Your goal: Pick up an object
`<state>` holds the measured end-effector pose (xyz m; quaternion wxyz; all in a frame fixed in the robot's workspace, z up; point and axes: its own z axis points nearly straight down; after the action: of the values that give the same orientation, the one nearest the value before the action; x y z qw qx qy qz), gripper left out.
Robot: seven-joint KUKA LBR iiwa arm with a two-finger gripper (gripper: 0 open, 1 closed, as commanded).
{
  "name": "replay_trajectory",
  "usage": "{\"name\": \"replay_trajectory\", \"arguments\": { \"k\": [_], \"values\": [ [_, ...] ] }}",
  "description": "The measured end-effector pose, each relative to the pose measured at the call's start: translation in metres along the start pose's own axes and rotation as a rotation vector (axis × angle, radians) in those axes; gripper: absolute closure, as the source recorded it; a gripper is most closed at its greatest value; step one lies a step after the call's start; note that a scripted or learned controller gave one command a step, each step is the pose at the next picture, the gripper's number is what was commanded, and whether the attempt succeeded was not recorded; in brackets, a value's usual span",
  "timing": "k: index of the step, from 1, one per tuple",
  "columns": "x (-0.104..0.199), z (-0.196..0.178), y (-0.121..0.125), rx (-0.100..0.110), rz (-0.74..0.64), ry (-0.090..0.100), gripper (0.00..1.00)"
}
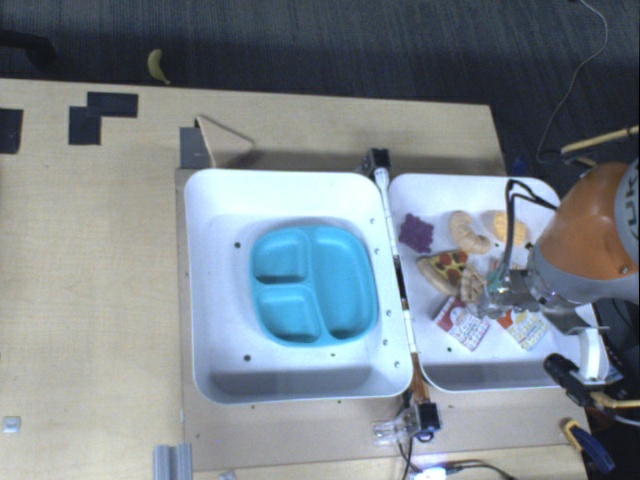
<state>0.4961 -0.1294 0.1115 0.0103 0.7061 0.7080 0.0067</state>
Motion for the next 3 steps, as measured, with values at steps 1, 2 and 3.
{"name": "replay_trajectory", "arguments": {
  "k": [1, 2, 3],
  "values": [
    [0.17, -0.081, 0.034, 0.021, -0.003, 0.008, 1.0],
    [0.271, -0.073, 0.123, 0.022, -0.004, 0.007, 1.0],
    [0.332, -0.117, 0.071, 0.023, -0.005, 0.008, 1.0]
  ]
}}
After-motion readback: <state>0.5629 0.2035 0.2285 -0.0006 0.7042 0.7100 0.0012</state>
